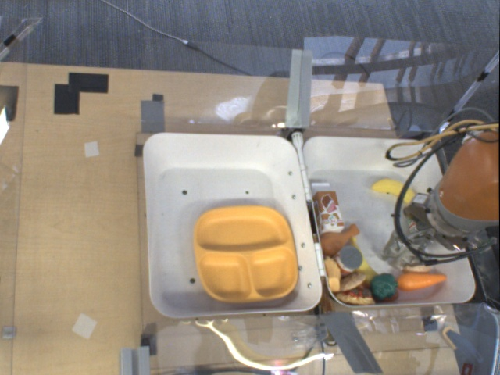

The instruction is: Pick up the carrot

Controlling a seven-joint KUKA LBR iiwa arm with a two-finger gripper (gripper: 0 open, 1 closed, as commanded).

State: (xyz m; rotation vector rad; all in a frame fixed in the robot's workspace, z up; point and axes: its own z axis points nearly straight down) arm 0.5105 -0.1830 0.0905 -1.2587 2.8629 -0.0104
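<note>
We take the right bin (461,291) as our landmark: the carrot (420,281) lies flat against its near wall, just right of a dark green toy vegetable (383,287), and nothing lifts it. Our gripper (414,250) hangs just above and behind the carrot, near it but apparently not around it; how it is set we cannot tell, since cables and the wrist hide it. As we judge it, the approach is made, while closing and lifting remain.
</note>
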